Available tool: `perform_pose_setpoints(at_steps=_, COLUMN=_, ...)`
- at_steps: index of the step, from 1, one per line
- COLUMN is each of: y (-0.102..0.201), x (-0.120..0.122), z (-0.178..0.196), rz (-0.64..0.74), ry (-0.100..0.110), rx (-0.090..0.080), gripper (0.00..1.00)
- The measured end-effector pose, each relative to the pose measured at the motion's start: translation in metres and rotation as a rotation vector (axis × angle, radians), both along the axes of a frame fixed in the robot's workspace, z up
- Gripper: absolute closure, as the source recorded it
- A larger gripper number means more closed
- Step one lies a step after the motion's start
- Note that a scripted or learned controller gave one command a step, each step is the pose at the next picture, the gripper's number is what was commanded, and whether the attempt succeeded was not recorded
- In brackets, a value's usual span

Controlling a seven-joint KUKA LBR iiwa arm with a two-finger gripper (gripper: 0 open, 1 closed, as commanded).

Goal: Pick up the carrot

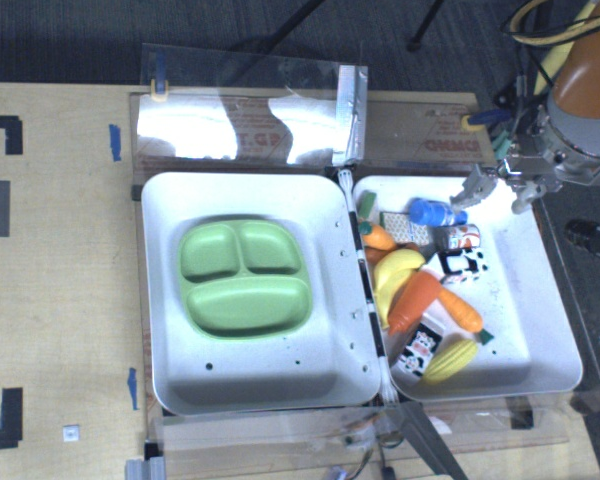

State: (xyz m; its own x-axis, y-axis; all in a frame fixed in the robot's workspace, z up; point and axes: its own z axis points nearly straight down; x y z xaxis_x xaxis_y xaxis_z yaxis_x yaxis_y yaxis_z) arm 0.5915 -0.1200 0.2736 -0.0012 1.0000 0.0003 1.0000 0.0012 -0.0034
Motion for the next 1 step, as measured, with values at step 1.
perform_pose_setpoints(at_steps=1, y=0.023, x=-0.0261, z=0.0078, rz=-0.317, ry=0.003, rx=0.0, gripper=0.0)
